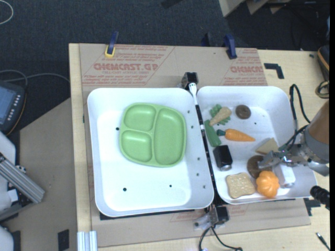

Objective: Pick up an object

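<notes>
Cardboard-topped bench (pixel 157 61) on dark carpet (pixel 78 9) bears two bins; gripper (pixel 273 161) state unclear.

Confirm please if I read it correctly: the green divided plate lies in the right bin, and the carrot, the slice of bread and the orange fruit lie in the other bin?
Not quite. The camera view shows the green divided plate in the left bin. The carrot, the slice of bread and the orange fruit lie in the other bin, the right one.

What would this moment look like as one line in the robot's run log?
task: pick up an object | gripper: low in right bin, beside orange fruit | lifted: nothing seen | left bin: green divided plate
</notes>
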Available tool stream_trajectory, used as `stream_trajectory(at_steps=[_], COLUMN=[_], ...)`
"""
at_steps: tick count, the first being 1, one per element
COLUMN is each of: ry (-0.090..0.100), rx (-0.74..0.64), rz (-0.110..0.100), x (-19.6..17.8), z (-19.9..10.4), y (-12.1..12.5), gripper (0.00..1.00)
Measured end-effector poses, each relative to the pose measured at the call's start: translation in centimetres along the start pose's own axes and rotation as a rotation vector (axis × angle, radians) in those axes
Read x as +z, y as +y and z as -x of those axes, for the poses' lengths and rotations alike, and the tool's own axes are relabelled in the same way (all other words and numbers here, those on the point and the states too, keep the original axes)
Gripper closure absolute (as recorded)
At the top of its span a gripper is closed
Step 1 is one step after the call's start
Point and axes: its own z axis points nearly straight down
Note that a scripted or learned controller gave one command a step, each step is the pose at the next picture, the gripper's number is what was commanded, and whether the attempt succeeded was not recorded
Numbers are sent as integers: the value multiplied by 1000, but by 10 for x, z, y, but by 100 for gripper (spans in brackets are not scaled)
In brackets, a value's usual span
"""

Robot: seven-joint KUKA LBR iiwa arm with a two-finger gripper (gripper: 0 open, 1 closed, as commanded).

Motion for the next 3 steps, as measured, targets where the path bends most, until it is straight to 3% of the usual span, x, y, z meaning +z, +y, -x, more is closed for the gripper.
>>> stream_trajectory(at_steps=[1,2,3], ry=[0,-16,7], rx=[-1,-1,-4], rz=[10,29,-6], x=[6,-6,-68], z=[3,7,13], y=[7,11,9], gripper=[0,100,100])
